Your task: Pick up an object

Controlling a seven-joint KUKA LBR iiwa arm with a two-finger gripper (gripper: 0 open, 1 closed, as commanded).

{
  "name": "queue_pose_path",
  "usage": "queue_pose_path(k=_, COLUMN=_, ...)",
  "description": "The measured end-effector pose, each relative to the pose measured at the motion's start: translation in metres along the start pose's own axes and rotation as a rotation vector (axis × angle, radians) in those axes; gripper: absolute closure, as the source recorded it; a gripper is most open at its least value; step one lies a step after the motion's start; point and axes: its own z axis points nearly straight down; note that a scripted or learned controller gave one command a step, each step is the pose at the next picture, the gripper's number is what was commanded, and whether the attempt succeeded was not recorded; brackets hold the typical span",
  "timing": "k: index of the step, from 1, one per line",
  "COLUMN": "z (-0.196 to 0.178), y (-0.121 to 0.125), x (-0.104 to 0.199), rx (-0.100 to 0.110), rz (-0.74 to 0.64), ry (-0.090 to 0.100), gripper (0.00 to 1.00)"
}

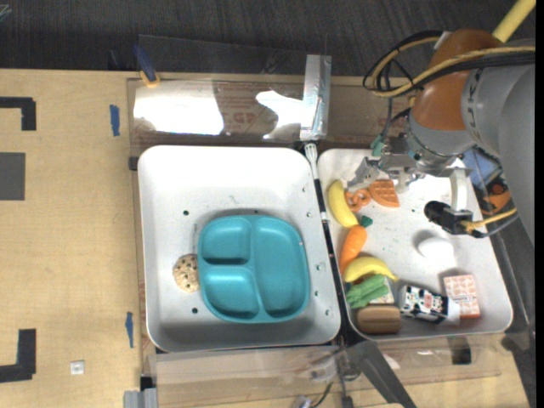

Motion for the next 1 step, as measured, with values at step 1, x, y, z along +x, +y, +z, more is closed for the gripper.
queue_pose_path(k=1, z=0.039, y=0.0086, x=-0.0145, rx=-0.01, rz=-0.128, ry=-0.006, gripper=0.0)
